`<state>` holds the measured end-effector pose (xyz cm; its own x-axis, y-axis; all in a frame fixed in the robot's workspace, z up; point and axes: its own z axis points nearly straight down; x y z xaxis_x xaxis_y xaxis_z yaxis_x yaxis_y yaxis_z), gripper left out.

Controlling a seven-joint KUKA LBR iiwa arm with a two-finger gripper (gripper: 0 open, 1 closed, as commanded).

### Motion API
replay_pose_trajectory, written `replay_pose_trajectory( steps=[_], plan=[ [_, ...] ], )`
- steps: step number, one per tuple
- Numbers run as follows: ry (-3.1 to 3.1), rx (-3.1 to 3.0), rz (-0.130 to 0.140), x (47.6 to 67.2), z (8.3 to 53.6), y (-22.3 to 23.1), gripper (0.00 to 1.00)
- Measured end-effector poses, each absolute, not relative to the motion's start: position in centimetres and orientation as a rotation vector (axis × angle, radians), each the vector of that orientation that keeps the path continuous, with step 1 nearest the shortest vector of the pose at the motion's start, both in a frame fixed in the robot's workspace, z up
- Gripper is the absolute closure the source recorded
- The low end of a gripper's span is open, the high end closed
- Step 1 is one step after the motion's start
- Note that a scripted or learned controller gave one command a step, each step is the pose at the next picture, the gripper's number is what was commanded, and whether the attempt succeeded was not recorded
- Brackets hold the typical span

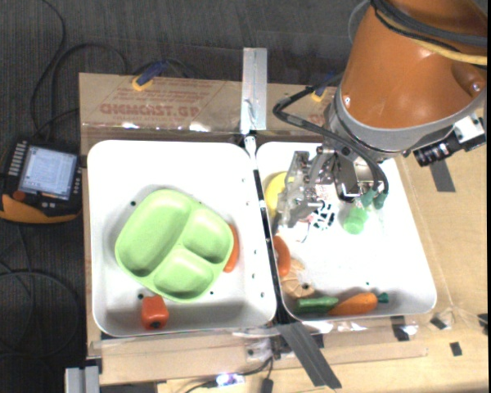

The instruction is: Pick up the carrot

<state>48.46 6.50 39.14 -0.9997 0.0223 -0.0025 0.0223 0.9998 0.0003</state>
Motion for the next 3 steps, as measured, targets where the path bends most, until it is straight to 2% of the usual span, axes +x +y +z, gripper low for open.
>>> replay_pose_trajectory(
  steps=[1, 2, 3],
  plan=[
    [3.017, 0.873, -0.002, 48.4, 34.7, 2.6, 1.0],
    [2.778, 1.464, -0.002, 48.4, 38.2, 3.6, 1.0],
    [2.489, 1.912, -0.002, 48.4, 43.4, 7.7, 1.0]
  ],
)
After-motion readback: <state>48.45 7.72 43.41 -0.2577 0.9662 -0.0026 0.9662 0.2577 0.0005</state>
